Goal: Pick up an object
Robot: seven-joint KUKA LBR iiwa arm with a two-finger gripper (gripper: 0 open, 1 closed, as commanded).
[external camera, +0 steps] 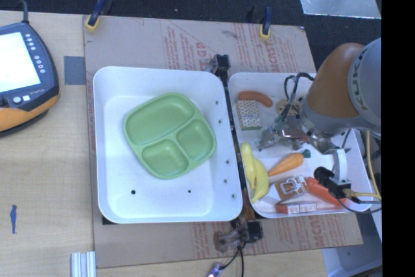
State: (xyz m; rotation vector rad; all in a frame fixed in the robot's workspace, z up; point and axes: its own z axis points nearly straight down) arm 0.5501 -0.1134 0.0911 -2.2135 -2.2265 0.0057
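**Arm low over the right bin, among the toy food**

At the far left of the table (45, 165) rests a control pendant (23, 78) with a pale screen and an orange underside. Next comes the left bin (110, 198), which carries a green divided plate (170, 134) — three compartments, lying at a slant near the bin's middle.

The right bin (259, 209) sits just beside it, their rims touching along the centre. In it, from left to right: a yellow banana (254, 172) along the left wall, a speckled grey-white block (249, 115) with a reddish sausage (255, 98) just beyond it, a carrot (286, 164) lying aslant, and a small brown-and-white box (292, 187) near the front rim beside a red-orange piece (320, 191).

The grey arm (337, 91) with its orange band reaches in from the right, and the jaws (275, 135) hang low between the speckled block and the carrot — whether they are wide or narrow, I cannot tell. Nothing is visibly lifted between them.
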